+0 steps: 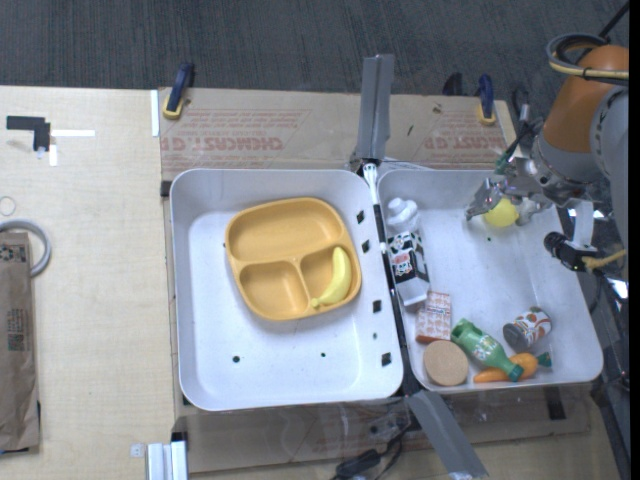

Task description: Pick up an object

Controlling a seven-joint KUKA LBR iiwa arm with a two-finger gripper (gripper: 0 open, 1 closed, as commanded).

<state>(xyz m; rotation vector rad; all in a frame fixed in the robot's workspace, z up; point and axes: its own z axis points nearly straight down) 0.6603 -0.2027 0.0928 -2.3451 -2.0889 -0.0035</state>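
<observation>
Camera view: the arm reaches in from the right, over the right bin (590,298).
Gripper (497,204): its fingers are closed around a small yellow object (503,214) — held at the bin's far part.
Key relation: object directly under the gripper, no sideways offset — the next move is probably straight up.

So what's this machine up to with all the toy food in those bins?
The robot arm's gripper is in the far corner of the right bin, with a small yellow ball-like object between its fingers. Other items lie near the front of that bin. The left bin holds a yellow divided plate with a banana in one compartment.
</observation>
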